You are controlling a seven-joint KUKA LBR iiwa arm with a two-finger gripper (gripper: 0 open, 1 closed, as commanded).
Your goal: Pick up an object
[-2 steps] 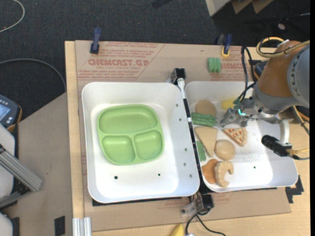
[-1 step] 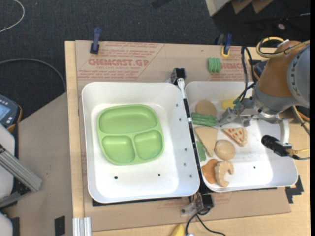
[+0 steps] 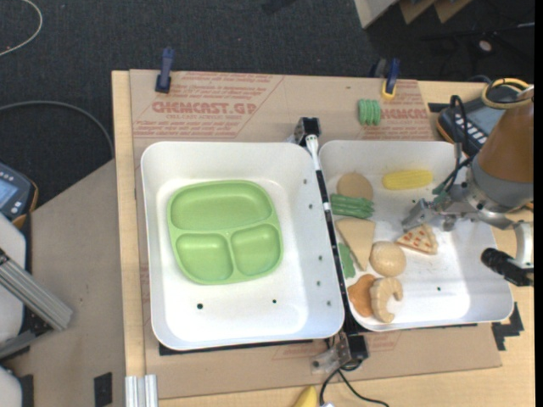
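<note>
The right bin (image 3: 475, 308) holds several toy foods: a yellow corn cob (image 3: 407, 179), a pizza slice (image 3: 417, 242), a tan bun (image 3: 388, 259), a round brown piece (image 3: 354, 185), green beans (image 3: 350, 205), a pale wedge (image 3: 358, 237) and a croissant-like piece (image 3: 379, 298). My gripper (image 3: 422, 214) reaches in from the right and hangs low over the bin, just above the pizza slice. Its fingers look spread, with nothing between them.
The left bin (image 3: 161, 185) holds a green divided plate (image 3: 224, 230). A small green toy (image 3: 369, 112) lies on the cardboard behind the right bin. Blue clamps (image 3: 165, 69) hold the board's back edge. Cables and a device sit at the far right.
</note>
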